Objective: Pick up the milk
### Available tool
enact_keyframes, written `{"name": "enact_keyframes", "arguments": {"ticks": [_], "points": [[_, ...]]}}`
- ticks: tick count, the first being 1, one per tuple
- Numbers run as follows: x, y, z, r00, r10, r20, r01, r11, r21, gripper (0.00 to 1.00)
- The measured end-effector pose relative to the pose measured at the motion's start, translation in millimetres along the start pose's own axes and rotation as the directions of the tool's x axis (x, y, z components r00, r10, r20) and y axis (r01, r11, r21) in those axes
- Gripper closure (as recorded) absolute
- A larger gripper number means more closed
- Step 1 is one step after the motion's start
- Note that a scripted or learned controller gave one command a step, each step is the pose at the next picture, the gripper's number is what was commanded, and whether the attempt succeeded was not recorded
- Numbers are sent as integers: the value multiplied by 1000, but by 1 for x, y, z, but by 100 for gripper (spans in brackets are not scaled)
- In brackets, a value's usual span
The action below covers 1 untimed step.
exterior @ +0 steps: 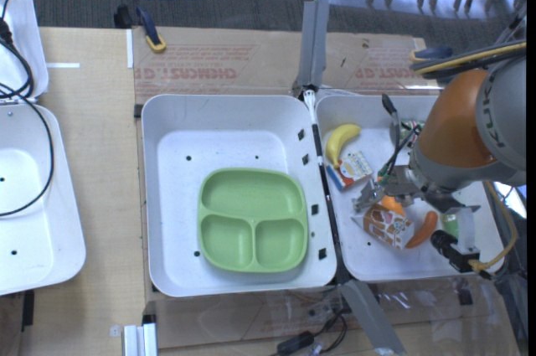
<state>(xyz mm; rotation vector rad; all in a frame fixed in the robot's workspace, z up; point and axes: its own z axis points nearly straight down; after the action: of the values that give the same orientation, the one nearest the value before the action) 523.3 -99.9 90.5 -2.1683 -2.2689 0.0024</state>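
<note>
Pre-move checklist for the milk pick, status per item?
1. Milk carton in view in the right bin: ok.
2. End effector over the carton: ok, it sits at the carton's upper edge.
3. Carton between the fingers: cannot tell, the wrist hides them.
4. Room around the carton: not ok, a carrot lies against its right side.
5. Banana apart from the carton: ok.
6. Green tray out of the way, in the left bin: ok.
</note>
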Motion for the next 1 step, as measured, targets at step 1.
{"name": "enact_keyframes", "arguments": {"ticks": [1], "points": [[-1,0,-8,1000,3,0,-3,1000,1,100]]}}
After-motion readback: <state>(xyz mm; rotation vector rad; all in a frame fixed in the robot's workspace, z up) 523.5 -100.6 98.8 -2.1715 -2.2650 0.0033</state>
